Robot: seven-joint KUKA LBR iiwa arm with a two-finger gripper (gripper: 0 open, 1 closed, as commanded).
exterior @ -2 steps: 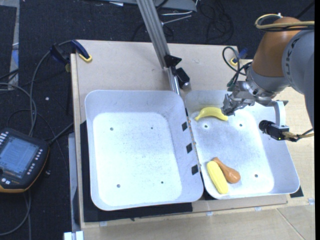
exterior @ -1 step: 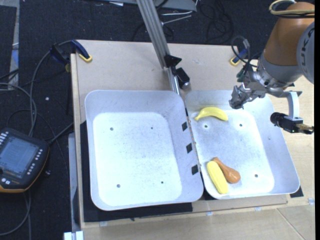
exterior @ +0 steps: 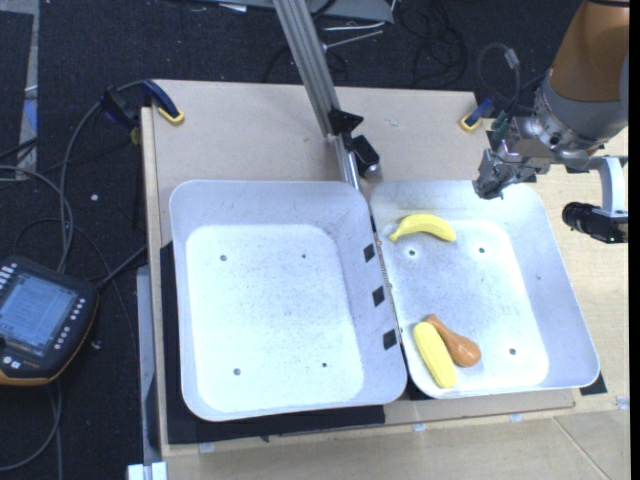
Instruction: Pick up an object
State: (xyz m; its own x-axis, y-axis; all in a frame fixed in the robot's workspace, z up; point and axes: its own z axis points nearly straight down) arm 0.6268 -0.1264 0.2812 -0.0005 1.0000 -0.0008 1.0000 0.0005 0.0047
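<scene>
Grey KUKA arm with the orange band [exterior: 590, 43] comes in from the right. Its two-finger gripper [exterior: 490, 186] hangs over the far right corner of the right-hand shallow white bin [exterior: 555, 288], near the rim. Can't tell from here how the gripper is set, and I see nothing in it.

In the right bin:
- curved yellow plastic banana [exterior: 423, 228] near the far left side, lying flat, well apart from the gripper
- straight yellow oblong piece, corn-cob shaped [exterior: 434, 354], at the near edge
- orange-brown drumstick-shaped piece [exterior: 455, 342], touching the yellow oblong on its right side, partly overlapping it

Left-hand shallow white bin [exterior: 200, 298] sits just beside the right one; their inner rims overlap in the middle. Both rest on the tan wooden bench top [exterior: 250, 138]. A slanted aluminium strut [exterior: 310, 53] runs down to the gap between the bins at the far side. Teach pendant [exterior: 35, 313] lies on the floor to the left.
</scene>
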